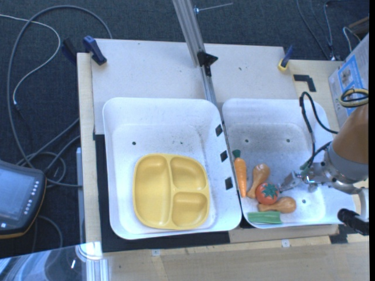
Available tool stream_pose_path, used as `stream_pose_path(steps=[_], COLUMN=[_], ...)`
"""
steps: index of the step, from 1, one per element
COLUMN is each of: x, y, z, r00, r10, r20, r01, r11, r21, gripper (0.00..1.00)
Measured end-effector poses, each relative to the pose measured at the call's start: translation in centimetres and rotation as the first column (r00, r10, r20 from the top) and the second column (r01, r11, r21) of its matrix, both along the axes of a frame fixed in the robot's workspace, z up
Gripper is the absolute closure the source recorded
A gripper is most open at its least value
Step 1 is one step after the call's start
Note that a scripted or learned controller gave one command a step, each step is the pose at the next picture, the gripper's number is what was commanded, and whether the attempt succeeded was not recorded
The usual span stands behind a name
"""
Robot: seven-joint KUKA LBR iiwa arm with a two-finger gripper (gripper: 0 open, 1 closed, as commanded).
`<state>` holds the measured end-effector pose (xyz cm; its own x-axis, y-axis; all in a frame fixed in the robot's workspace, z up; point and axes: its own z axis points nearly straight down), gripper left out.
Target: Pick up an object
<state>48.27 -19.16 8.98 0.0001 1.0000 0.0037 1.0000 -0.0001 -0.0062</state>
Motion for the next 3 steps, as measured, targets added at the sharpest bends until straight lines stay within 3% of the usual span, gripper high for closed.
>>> stream_pose_path(steps=[1, 3], x=[0.2, 0.5], y=[0.0, 0.9], z=[1.4, 13.3], r00=[1.000, 1.000], r10=[0.000, 0.002], r20=[0.007, 0.015], r01=[0.000, -0.002], r11=[1.000, 1.000], r21=[-0.002, -0.007], gripper=[1.00, 1.00])
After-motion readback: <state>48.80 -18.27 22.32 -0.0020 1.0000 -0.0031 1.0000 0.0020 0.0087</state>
